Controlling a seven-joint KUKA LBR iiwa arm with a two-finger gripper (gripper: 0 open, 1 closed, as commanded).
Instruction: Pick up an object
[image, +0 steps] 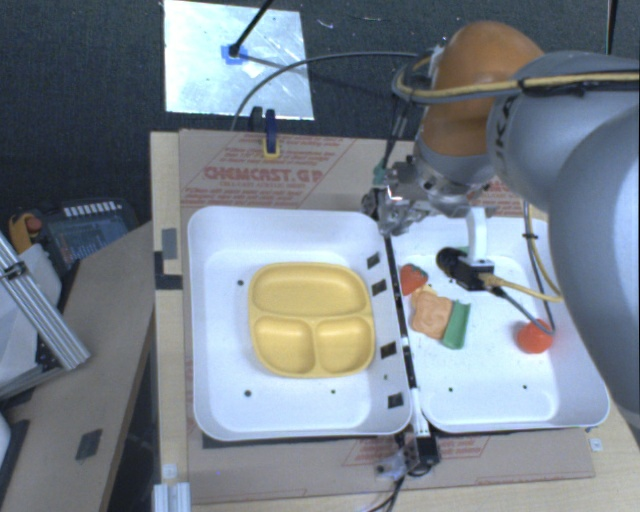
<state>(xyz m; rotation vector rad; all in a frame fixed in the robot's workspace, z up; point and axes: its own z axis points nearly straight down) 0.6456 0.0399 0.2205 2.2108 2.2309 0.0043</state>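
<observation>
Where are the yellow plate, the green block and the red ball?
yellow plate (305, 290), camera view, its big top compartment.
green block (457, 325), camera view, its middle.
red ball (534, 338), camera view, its middle.

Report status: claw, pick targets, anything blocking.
Claw above the bins' far divider end. Small red piece, tan-orange flat chunk, green block, red-orange ball lie in arm-side white bin. Yellow divided plastic tray in other bin, not blocking.

Single fixed camera above bench (170, 180), slanted down, both bins (215, 300) visible.
</observation>
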